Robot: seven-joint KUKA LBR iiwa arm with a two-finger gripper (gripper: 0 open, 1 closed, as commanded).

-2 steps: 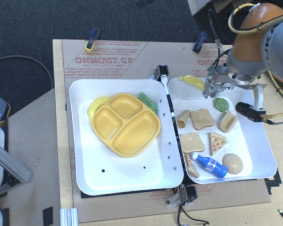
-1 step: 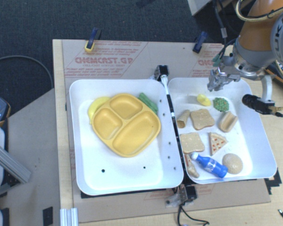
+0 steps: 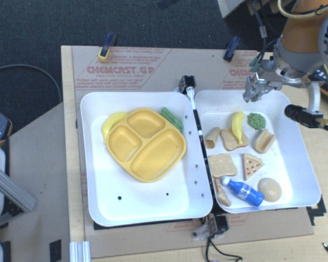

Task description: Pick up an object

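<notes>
The right bin (image 3: pixel 303 146) holds several toy foods: a yellow banana (image 3: pixel 238 126), a green broccoli (image 3: pixel 256 120), a hot dog bun (image 3: pixel 263 141), bread slices (image 3: pixel 223 164), a pizza wedge (image 3: pixel 251 165), a blue bottle (image 3: pixel 245 192) and a round bun (image 3: pixel 269 189). My gripper (image 3: pixel 253 93) hangs above the bin's far edge, a little beyond the banana and the broccoli. Nothing is visible between its fingers. It is not touching any of the foods.
The left bin (image 3: pixel 95 168) holds a yellow divided tray (image 3: pixel 146 144), with a green item (image 3: pixel 171 118) at its far right corner and a yellow piece (image 3: pixel 112 122) at its left. Clamps (image 3: pixel 105 47) grip the board's far edge. A black cylinder (image 3: pixel 302 115) juts in at the right.
</notes>
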